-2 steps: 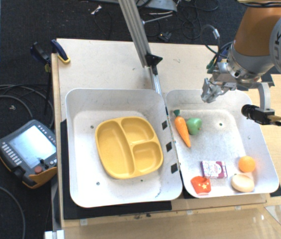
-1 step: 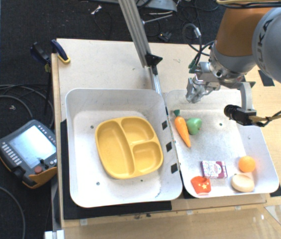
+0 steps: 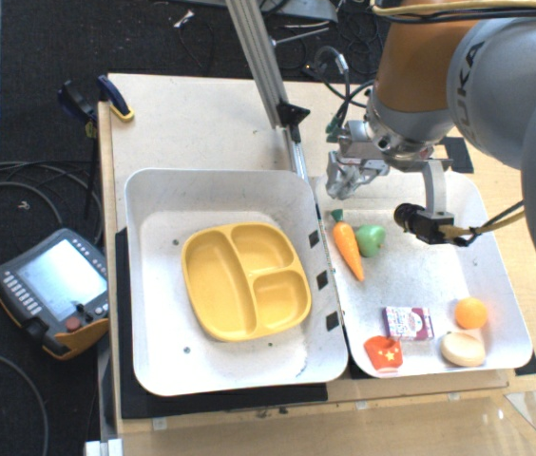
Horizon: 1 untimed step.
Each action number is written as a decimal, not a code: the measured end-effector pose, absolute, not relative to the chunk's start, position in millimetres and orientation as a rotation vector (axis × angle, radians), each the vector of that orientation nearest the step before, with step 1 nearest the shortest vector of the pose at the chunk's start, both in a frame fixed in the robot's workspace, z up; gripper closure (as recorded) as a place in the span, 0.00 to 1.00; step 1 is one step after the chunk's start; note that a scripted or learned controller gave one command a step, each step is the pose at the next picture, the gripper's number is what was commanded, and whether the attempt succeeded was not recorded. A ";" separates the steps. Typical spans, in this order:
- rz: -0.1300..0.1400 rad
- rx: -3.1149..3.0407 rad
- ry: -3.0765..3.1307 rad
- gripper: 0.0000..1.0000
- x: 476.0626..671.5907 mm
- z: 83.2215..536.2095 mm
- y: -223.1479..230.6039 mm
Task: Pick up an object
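My gripper hangs over the back left corner of the right bin, just above and behind an orange carrot. Its fingers look close together with nothing between them. A green round piece lies against the carrot's right side. Toward the bin's front sit a small pink and white box, a red piece, an orange ball and a cream oval piece.
The left bin holds a yellow divided plate. A metal pole slants up behind the bins. A teach pendant lies on the floor at left. A black cable clip hangs beside the gripper.
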<state>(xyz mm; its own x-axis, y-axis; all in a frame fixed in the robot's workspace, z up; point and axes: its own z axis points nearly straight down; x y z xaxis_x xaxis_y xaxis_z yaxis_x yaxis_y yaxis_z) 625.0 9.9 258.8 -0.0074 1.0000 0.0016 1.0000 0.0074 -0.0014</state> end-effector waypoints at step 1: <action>0.000 -2.210 -2.230 1.00 616.7 260.7 67.7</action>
